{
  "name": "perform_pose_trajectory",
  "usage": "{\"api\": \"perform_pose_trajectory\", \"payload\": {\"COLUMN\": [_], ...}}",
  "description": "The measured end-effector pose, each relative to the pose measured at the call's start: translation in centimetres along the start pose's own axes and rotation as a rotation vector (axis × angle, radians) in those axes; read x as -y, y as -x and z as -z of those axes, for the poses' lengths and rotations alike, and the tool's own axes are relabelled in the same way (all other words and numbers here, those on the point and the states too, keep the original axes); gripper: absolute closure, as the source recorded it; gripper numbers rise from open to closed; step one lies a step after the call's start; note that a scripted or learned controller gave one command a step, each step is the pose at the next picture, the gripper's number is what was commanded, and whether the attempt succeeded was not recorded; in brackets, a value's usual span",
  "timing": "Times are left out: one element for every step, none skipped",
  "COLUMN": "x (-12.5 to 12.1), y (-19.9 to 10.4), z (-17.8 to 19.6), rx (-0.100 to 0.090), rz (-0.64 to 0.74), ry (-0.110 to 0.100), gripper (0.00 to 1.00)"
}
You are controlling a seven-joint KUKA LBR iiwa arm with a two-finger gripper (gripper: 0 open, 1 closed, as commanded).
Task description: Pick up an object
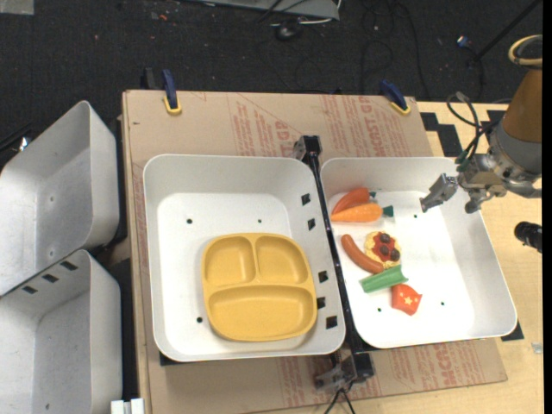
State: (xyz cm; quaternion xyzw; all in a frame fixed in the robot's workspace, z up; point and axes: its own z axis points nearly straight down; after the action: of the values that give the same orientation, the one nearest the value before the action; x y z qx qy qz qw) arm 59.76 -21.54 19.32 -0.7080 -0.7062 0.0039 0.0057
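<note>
1. You can see red printed lettering on the cardboard sheet under the bins, upside down and mirrored from this view; no word can be read with certainty.
2. More red lettering runs along the sheet's front edge, also unreadable.
3. Nothing else carries readable text.

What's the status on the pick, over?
Gripper open, holding nothing, over the right bin's far right side. Toy foods clustered at the bin's left: carrot, sausage, green piece. Nothing between gripper and foods.
</note>
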Motion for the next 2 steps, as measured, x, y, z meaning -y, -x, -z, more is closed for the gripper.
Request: {"api": "perform_pose_trajectory", "payload": {"x": [-0.3,0.4], "y": [-0.1,-0.9], "z": [0.9,-4.1], "rx": [0.003,0.001], "rz": [0.003,0.002], "ry": [0.014,0.009], "gripper": [0.00,0.00]}}
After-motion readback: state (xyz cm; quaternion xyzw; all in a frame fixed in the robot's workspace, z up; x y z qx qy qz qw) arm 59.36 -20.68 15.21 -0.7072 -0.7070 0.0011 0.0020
